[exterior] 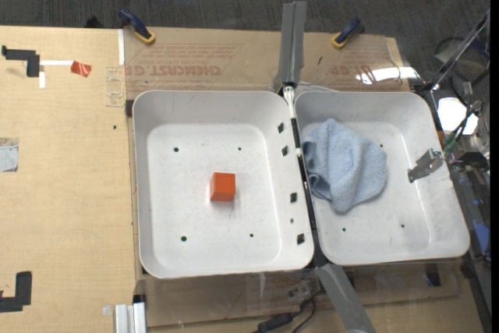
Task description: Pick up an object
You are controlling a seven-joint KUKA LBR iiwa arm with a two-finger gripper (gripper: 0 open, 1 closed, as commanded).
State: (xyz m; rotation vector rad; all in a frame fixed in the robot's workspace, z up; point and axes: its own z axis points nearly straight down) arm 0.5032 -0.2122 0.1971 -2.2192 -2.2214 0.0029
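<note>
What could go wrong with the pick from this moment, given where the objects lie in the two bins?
1. The blue cloth lies crumpled and soft in the right bin; fingers may pinch a loose fold and let it slip.
2. The cloth's left edge sits against the divider between the bins, so a grasp there could hit the wall.
3. The orange block is small and alone mid left bin; a slightly offset descent could nudge it aside.

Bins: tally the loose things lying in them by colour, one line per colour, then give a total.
Orange: 1, the block in the left bin
Light blue: 1, the crumpled cloth in the right bin
Total: 2
</note>
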